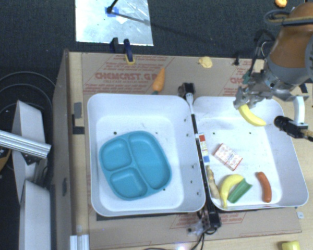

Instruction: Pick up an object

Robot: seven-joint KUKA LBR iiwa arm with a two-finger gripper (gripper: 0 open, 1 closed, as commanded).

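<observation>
Grey two-finger gripper (249, 100) gripping curved yellow banana (251, 115) by top end, upper right of frame; banana seemingly hanging above right white bin (289, 155). Pick nearly done; clear lift remaining.

Divided tray (135, 163) in the left bin (101, 108); banana (251, 116), sausage (264, 186) in the right bin (295, 181).

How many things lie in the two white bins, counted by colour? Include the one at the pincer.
Yellow: 2, banana at the pincer, banana near the right bin's front edge
Blue: 1, divided tray in the left bin
Green: 1, pepper-like piece
Red-orange: 1, sausage
Red and white: 1, small packet
Total: 6
</observation>
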